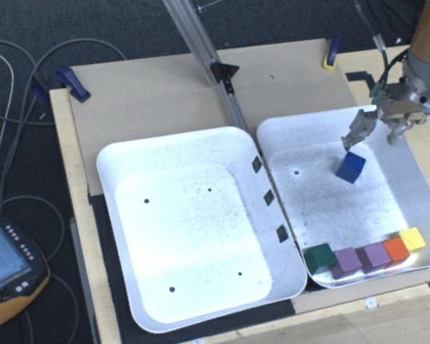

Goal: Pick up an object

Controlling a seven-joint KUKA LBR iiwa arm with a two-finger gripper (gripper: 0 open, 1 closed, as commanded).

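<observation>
You are at the approach step: the claw (375, 127) hangs spread wide over the right bin (418, 175), holding nothing, with the blue cube (350, 167) lying just below its left finger, so next centre over it, descend and close.
</observation>
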